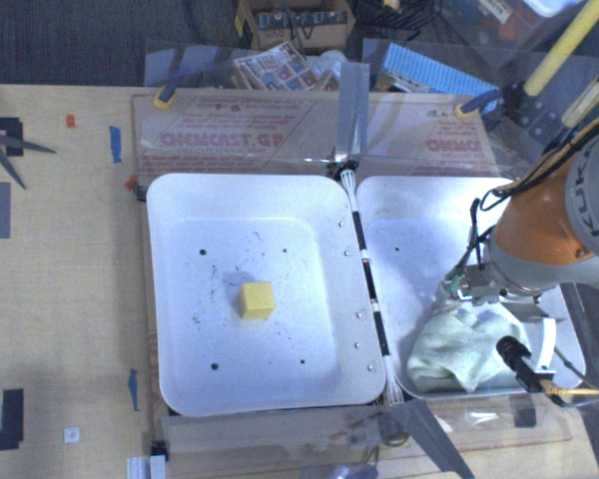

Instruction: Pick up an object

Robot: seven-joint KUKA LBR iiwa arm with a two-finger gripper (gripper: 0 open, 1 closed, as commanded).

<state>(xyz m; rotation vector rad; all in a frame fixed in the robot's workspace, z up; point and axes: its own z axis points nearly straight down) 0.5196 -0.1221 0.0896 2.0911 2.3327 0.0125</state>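
Note:
A small yellow block (257, 300) lies near the middle of the left bin (180, 218). A crumpled pale cloth (447, 355) is bunched in the near part of the right bin (409, 218). My gripper (476, 302) is low in the right bin, directly over the cloth's upper right part and apparently touching it. The wrist and the orange band (539, 230) above it cover the gripper's tip.
A narrow divider rail (364, 267) runs between the two bins. A clear panel with red lettering (240, 138) stands behind the bins. The wooden bench top (60, 267) stretches to the left, and the arm fills the right bin's right side.

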